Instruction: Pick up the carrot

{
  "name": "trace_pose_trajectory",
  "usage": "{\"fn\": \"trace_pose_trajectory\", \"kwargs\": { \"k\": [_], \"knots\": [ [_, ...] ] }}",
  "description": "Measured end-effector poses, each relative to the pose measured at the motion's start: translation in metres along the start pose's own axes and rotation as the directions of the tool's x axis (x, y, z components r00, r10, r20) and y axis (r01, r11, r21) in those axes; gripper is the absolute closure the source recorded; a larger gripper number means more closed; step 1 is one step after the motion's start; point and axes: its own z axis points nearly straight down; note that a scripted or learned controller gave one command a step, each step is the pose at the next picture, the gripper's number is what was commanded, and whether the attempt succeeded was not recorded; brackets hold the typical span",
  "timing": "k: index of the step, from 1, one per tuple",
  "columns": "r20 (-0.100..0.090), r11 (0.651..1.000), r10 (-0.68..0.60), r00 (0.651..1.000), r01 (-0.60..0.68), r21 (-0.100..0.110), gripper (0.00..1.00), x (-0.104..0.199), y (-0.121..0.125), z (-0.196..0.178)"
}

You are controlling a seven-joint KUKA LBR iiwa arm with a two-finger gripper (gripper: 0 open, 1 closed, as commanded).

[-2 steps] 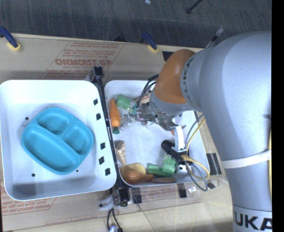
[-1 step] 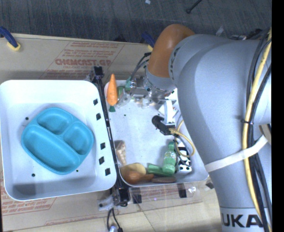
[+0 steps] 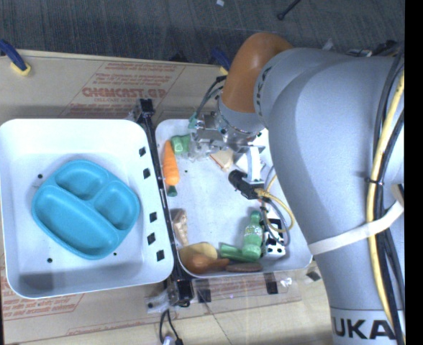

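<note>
Hovering: gripper (image 3: 210, 139) low over the right bin (image 3: 211, 214), finger state cannot be told (wrist hides it) | carrot (image 3: 170, 165) lies just left of the tool, along the bin's left wall, green end toward the camera | handling guess: 1 light, stiff, smooth toy; likely slippery | grasp across the thick orange middle

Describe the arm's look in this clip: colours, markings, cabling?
The arm is bulky, rounded and light grey, with an orange band above the wrist. White letters "UKA" show near its base. Yellow and black cables run along its right side, and a pale strap crosses the body. The gripper is a metallic block with wiring.
</note>
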Motion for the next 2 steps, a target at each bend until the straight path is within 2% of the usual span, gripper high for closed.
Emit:
{"fn": "trace_pose_trajectory", "kwargs": {
  "k": [1, 2],
  "knots": [
    [-0.007, 0.989, 0.145, 0.989, -0.145, -0.012, 1.0, 0.039, -0.147, -0.09],
    [-0.01, 0.807, 0.591, 0.807, -0.591, -0.005, 1.0, 0.078, -0.138, -0.087]
  ]
}}
